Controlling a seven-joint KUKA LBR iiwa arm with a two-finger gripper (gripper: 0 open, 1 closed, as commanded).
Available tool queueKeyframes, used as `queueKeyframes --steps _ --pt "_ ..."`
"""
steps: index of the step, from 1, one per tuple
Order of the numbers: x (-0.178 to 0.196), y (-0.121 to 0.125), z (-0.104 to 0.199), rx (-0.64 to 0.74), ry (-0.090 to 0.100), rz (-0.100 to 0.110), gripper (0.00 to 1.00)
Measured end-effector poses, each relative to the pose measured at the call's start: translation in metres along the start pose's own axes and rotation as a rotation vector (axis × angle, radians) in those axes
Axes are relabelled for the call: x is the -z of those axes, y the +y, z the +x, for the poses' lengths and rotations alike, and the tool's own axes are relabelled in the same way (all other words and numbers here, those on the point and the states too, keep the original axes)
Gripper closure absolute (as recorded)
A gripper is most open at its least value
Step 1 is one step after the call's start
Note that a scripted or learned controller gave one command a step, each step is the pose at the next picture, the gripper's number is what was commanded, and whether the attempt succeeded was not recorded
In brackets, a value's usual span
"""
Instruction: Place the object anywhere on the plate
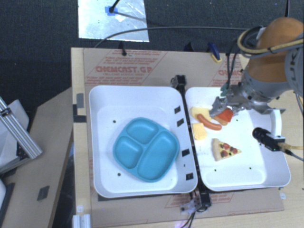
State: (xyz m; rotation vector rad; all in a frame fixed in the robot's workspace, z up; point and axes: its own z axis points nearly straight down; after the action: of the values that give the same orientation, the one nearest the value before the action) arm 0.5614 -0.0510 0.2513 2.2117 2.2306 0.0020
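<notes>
gripper (222, 109) at right bin's (280, 175) 12 o'clock | grip state: cannot tell | red toy (226, 116) below it: likely light, rigid; pinch across middle | plate (146, 148)

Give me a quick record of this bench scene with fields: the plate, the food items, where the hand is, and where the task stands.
plate: blue divided plate in the left bin, nothing on it
right bin: hot dog, pizza slice, yellow piece, another yellow piece, orange-red item
hand: low over the upper part of the right bin, at the orange-red item
grasp: cannot tell from this view
task status: no object on the plate yet
</notes>
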Motion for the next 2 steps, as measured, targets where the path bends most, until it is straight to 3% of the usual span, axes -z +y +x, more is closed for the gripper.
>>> queueKeyframes --steps 2 --pt "-0.022 0.006 0.109 0.001 0.001 0.001 1.00"
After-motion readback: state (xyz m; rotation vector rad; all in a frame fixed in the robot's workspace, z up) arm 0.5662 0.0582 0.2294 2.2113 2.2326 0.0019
